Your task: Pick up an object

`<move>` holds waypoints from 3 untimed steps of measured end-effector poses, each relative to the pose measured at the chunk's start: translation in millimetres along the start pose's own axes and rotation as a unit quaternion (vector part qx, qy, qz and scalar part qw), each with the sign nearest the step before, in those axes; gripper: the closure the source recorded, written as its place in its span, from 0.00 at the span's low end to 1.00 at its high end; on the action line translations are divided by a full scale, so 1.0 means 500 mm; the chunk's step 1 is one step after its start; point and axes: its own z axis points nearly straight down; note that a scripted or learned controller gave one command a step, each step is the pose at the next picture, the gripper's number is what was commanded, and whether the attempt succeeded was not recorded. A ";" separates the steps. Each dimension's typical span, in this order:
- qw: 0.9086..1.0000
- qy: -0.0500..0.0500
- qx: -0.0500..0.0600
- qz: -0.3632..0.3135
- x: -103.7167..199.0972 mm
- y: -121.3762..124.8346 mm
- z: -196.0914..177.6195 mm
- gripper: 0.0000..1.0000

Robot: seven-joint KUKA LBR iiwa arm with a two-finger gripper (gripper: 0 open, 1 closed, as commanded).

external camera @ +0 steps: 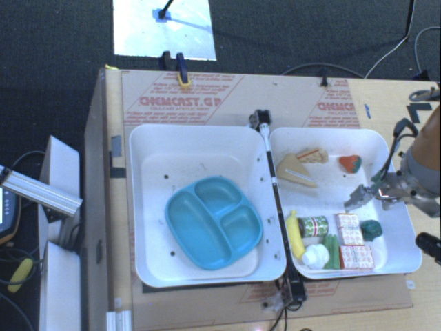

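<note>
The gripper hangs over the right part of the right bin. Can't tell its state from this angle. Nothing visible in its grasp, so the pick looks not yet done.

Closest to the gripper: 2 red-and-white boxes, the upper box just below it and the lower box beyond that toward the front wall. The dark green object sits just right of the upper box, also near below the tool. Any of these 3 looks like the handiest target, judging by where the tool hovers.

A bit further out: the red strawberry-like piece above the gripper, apart from everything else, so easy to approach cleanly. The green-labelled can lies on its side, lower-left of the tool.

Further left: the banana along the bin's left wall, white lump and green stick packed beside it; crowded, so a grab there risks bumping neighbours. The sandwich-like wedge and cracker-like piece are up-left, well apart from the tool.

Farthest: the left bin holds 1 blue divided plate, likely there as a drop-off spot, well apart from the gripper.
</note>
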 end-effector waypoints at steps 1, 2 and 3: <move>1.000 -0.001 -0.003 0.000 0.133 -0.017 0.125 0.00; 1.000 -0.001 -0.001 -0.001 0.058 0.104 0.020 0.00; 1.000 0.000 0.000 0.000 0.128 -0.009 0.062 0.00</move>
